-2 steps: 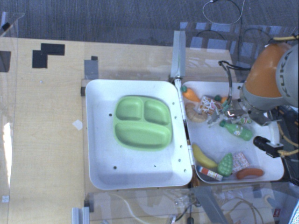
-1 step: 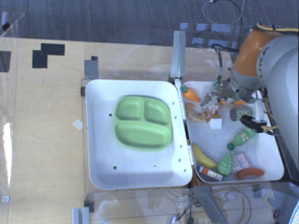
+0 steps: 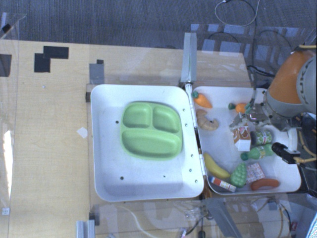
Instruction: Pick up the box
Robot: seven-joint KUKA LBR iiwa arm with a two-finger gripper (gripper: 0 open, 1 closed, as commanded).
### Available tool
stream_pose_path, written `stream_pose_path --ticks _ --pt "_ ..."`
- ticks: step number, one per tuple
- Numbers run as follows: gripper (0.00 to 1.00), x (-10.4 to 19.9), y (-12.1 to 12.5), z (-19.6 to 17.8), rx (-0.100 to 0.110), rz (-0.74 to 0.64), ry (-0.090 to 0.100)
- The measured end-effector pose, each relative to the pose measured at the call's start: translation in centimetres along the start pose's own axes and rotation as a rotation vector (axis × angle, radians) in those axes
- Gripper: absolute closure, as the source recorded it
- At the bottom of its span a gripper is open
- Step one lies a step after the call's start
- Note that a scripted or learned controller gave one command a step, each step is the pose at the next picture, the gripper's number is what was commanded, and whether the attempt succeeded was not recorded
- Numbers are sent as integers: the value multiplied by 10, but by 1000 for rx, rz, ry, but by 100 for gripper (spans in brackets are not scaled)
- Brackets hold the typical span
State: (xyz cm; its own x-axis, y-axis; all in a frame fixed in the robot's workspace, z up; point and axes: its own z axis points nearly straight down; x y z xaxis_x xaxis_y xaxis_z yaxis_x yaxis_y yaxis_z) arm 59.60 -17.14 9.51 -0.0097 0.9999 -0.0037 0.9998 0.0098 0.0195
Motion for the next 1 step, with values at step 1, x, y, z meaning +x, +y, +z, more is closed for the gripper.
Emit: stream_pose_path --ticks 1 --pt "100 3 4 -13 -8 -9 1"
